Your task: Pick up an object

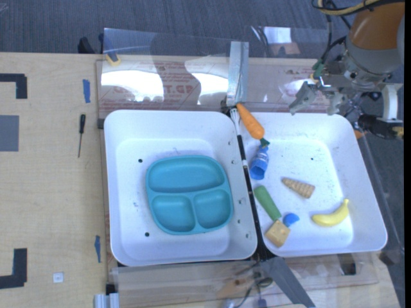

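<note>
I hold the jaws [316, 98] spread and empty above the far rim of the right white plastic bin [369, 191]; yellow toy banana [331, 215] lies near its front-right corner, so descend centred across its curve.

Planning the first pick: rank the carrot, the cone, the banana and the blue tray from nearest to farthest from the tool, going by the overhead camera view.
The tool hangs over the right bin's far edge.
1. Carrot: far left corner of the right bin.
2. Cone: middle of the right bin.
3. Banana: near right part of the right bin.
4. Blue tray: in the left bin.
</note>
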`<state>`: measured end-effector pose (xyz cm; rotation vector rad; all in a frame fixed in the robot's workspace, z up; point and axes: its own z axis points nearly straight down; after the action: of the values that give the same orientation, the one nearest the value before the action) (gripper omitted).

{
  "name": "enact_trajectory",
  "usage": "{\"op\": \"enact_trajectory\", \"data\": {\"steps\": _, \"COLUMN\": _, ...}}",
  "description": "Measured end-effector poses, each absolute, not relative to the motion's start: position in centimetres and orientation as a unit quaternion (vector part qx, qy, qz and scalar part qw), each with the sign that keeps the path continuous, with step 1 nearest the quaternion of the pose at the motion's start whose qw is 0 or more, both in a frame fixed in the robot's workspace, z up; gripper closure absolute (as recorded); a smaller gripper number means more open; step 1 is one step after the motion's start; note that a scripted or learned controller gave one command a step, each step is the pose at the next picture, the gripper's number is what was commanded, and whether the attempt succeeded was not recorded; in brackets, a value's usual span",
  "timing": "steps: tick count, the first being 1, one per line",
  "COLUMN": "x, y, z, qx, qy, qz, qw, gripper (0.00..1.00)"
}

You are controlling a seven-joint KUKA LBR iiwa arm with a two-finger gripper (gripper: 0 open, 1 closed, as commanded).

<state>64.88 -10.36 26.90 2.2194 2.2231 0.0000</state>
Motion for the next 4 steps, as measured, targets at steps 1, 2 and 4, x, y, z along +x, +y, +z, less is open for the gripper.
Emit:
{"op": "enact_trajectory", "data": {"steps": 1, "x": 66.7, "y": -12.6, "z": 29.4, "qx": 0.799, "qy": 0.601, "qz": 0.0008, "qw": 0.001, "gripper": 0.0}}
{"op": "enact_trajectory", "data": {"steps": 2, "x": 64.3, "y": -14.6, "z": 9.3, "qx": 0.819, "qy": 0.574, "qz": -0.0057, "qw": -0.006, "gripper": 0.0}}
{"op": "enact_trajectory", "data": {"steps": 4, "x": 55.2, "y": -11.7, "z": 8.8, "qx": 0.782, "qy": 0.624, "qz": 0.0018, "qw": 0.001, "gripper": 0.0}}
